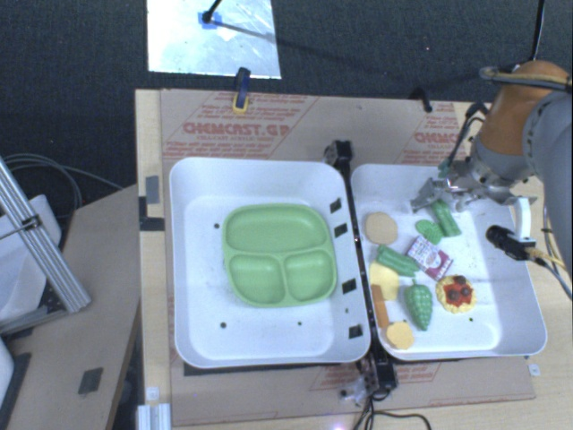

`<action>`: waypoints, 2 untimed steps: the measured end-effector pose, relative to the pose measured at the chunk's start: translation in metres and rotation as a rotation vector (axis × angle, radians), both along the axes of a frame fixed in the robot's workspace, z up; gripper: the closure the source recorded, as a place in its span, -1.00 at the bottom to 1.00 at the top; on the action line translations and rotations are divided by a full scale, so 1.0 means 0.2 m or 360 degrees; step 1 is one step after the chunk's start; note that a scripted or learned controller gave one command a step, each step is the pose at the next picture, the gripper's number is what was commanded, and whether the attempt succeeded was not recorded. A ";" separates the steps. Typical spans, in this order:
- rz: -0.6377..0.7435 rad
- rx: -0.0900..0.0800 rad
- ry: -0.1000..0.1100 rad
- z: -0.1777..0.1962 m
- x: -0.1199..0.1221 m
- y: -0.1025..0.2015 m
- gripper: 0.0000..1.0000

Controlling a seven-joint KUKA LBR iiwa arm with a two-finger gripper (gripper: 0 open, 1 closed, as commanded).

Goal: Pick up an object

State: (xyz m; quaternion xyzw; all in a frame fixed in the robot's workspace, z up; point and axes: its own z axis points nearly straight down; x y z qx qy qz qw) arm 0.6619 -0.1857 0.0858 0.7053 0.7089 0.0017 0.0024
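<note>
In the right bin (515,325) | gripper (436,193) low beside green pod (445,219) | finger spread unclear, cannot tell | nothing lifted; pick seemingly not yet done

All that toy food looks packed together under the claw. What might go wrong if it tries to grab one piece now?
The gripper hangs over the far end of the right bin, just by a green pod-shaped toy. Two risks:
1. Another green piece and a small printed packet lie close by, so the gripper might nudge them or catch two things.
2. The pod is narrow and rounded, so it could slip out.
</note>
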 end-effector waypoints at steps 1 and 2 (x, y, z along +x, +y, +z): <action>0.0002 -0.0003 -0.0006 0.06 0.00 0.00 1.00; 0.0012 0.0004 -0.0010 0.51 0.05 0.44 1.00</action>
